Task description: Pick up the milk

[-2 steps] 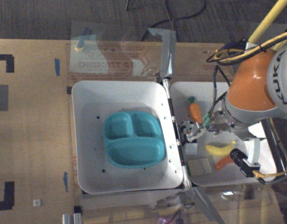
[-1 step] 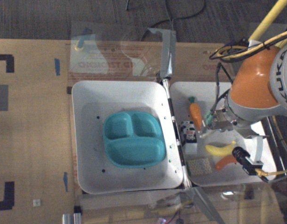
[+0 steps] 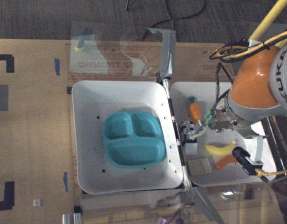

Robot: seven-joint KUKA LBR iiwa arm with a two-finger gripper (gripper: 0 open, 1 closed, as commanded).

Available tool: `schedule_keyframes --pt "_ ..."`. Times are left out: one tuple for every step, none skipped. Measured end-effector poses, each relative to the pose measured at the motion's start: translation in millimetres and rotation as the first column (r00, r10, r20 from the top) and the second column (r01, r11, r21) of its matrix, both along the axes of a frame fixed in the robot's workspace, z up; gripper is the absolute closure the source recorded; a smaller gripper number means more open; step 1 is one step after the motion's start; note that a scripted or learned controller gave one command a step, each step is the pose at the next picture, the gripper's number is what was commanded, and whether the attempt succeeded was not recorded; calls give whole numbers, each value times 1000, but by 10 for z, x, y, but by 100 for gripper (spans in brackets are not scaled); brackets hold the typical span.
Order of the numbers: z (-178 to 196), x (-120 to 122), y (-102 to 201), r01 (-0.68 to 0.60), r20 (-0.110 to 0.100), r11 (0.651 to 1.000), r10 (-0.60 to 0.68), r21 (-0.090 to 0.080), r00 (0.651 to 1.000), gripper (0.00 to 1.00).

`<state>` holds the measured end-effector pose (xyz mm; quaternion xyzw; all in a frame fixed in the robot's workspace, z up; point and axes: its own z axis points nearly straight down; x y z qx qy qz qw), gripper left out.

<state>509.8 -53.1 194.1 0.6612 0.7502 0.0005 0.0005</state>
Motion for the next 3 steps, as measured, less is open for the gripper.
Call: schedule_keyframes --pt "-804 79 -547 -31 6 999 31 -7 999 0" --pt "-977 576 -460 256 3 967 -256 -3 967 0" --pt "-239 784 -999 230 0 973 -230 -1 973 0"
